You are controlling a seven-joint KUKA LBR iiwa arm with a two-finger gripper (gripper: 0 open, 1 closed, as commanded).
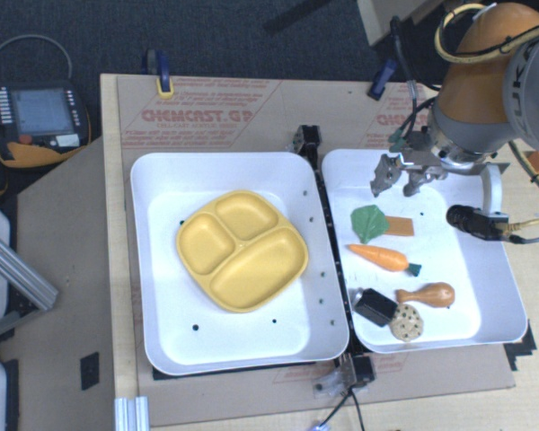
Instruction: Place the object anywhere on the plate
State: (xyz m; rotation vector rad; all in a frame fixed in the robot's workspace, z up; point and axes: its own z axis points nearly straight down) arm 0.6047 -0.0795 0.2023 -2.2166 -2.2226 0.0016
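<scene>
A yellow three-compartment plate point(242, 250) lies in the left bin point(162, 330), with nothing on it. The right bin point(494, 303) holds several toy foods: a carrot piece with a green leaf point(378, 224), a whole orange carrot point(381, 258), a brown drumstick point(428, 295), a black block point(375, 307) and a speckled cookie point(407, 323). My gripper point(400, 177) hangs over the far part of the right bin, just above the leafy carrot piece. Its fingers are spread apart, open, with nothing between them.
A cardboard sheet point(126, 241) lies under both bins. A black cylinder part point(472, 220) of the arm reaches over the right bin's right side. A teach pendant point(38, 119) sits off the bench at the far left.
</scene>
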